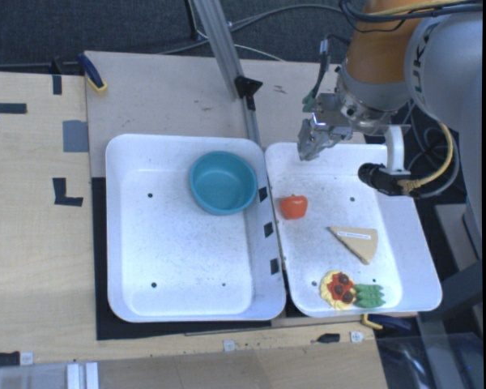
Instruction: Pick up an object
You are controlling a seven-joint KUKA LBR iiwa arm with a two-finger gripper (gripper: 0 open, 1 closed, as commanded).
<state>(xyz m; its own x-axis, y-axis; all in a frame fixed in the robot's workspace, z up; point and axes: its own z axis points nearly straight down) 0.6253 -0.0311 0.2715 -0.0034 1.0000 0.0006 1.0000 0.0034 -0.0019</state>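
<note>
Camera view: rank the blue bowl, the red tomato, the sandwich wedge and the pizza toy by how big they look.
1. blue bowl
2. sandwich wedge and pizza toy, too alike to rank
3. red tomato

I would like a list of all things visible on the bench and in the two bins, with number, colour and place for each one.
bowl: one, blue, upright in the left bin, near its back right corner
left bin: one, white, left half of the bench
right bin: one, white, beside the left bin
tomato: one, red-orange, right bin, near its left wall
wedge: one, tan, shaped like a slice, middle of the right bin
toy food piece: one, yellow, red and green, front of the right bin
clamp: one, blue and yellow, back left of the bench
gripper: one, grey, above the back left corner of the right bin, holding nothing visible
</note>
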